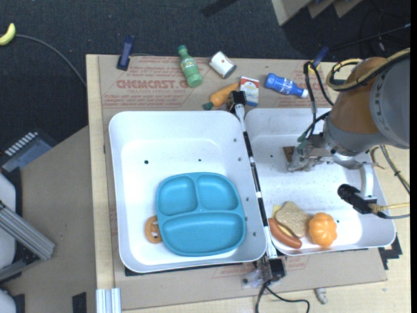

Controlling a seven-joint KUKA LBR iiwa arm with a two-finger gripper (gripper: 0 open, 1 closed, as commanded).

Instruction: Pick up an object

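Three items sit in the right bin (pixel 273 119), all in its near right corner area: a bread slice (pixel 293 218), a hot dog (pixel 285 233) just left and near of it, and an orange (pixel 322 229) touching the bread's right side. I see the gripper (pixel 301 160) down in the same bin, but toward the far half, left of centre. The three items are well apart from it, toward the near edge. Something small and dark (pixel 288 152) lies at the gripper's left side; I can't tell what it is or whether it's touched.

Jaw state: I can't tell from this view, the tip is too cluttered with cables and metal.

Arm (pixel 374 103) comes in from the right, orange band over the bin's far right corner, wrist angled down and left into the bin. A black part (pixel 355 197) hangs off the wrist over the bin's right edge.

Left bin (pixel 130 135) holds a blue divided plate (pixel 199 212) in its near half, with a pretzel (pixel 153 229) tucked against the plate's left near edge.

Beyond the bins, on the bench's (pixel 104 109) far edge: a green bottle (pixel 190 67), a white can (pixel 222 64), a carrot (pixel 223 95), a small carton (pixel 249 90), a blue bottle (pixel 284 85), and a dark blue clip (pixel 125 51) at the far left corner.
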